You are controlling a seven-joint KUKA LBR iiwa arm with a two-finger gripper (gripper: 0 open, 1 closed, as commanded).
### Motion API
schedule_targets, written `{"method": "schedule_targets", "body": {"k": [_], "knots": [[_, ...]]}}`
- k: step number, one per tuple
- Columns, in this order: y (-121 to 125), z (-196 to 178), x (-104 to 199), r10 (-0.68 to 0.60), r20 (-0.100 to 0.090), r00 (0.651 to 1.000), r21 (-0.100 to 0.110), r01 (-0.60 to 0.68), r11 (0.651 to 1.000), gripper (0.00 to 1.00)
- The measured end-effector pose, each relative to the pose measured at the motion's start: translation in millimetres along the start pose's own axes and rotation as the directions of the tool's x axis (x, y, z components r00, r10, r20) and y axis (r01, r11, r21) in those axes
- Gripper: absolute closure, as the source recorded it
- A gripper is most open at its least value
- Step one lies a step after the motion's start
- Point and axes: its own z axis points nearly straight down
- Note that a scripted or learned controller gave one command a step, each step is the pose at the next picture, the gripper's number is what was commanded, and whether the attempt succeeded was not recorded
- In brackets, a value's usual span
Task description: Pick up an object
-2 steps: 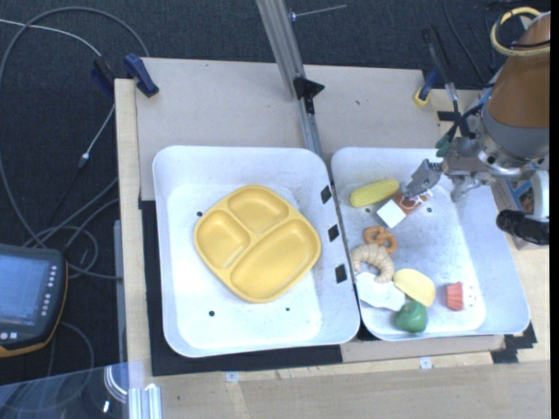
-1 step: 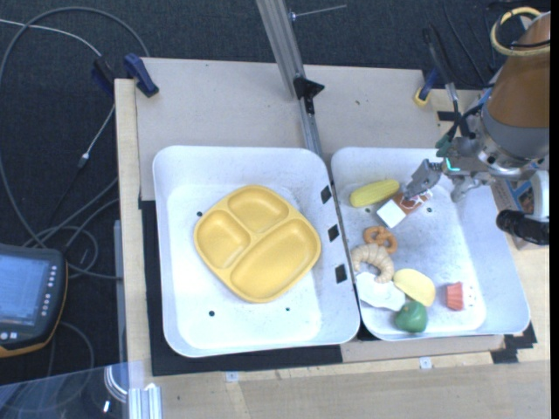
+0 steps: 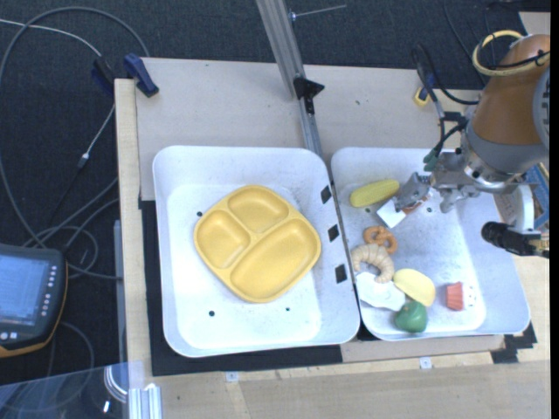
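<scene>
**Gripper Hung Over the Toy Food, Nothing Yet in Hand**

The gripper (image 3: 412, 201) hung low over the right bin (image 3: 498, 264), just beside the yellow corn-like piece (image 3: 375, 192); how wide it stood could not be told from the slanted view. Nearest it on the other side lay the small pretzel (image 3: 379, 237), with the croissant (image 3: 373, 258) further off, then the lemon wedge (image 3: 414, 285), green piece (image 3: 410, 318) and red piece (image 3: 455, 296). The corn looked like light, stiff, smooth plastic, likely to slip; taking it across its short middle seemed safest. The yellow divided plate (image 3: 257, 243) sat well apart, in the left bin (image 3: 175, 234).
</scene>
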Motion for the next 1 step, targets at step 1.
{"method": "schedule_targets", "body": {"k": [1], "knots": [[6.3, 47.3, 6.0, -0.002, 0.000, 1.000, 0.000, 0.002, 1.000, 0.00]]}}
